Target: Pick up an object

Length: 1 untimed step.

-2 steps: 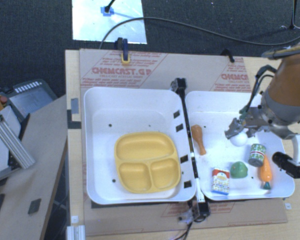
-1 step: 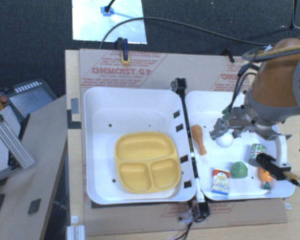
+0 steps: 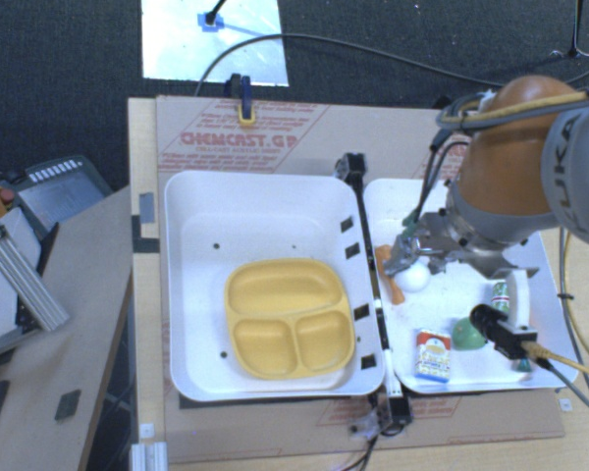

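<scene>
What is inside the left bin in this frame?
The left bin holds a yellow divided tray, lying flat toward its front with three compartments that look bare. Whatever lies beneath the tray is covered. A few small dark spots mark the bin floor.

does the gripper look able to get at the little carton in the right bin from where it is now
Probably yes. The carton lies flat near the front wall of the right bin, nothing on top of it. The gripper hangs over a white ball just beyond; the green object beside the carton leaves little room.
</scene>
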Tool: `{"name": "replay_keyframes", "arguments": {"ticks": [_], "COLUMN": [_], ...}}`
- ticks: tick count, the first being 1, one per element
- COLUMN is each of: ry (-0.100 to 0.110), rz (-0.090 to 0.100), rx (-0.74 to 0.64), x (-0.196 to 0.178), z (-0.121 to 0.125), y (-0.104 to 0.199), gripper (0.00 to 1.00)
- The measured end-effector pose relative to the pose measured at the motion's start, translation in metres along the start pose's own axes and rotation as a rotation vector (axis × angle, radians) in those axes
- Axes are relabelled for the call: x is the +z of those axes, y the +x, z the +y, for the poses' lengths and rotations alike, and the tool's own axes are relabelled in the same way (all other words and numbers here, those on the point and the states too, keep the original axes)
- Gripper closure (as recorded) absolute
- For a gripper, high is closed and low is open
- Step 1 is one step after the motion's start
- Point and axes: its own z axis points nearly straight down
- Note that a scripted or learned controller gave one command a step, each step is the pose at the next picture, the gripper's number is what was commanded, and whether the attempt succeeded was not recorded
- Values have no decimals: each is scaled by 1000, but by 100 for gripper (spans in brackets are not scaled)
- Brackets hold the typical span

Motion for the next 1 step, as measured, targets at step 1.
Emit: {"name": "replay_keyframes", "arguments": {"ticks": [1], "ry": [2], "rz": [0], "rx": [1], "x": [15], "z": [-3], "y": [49], "gripper": [100]}}
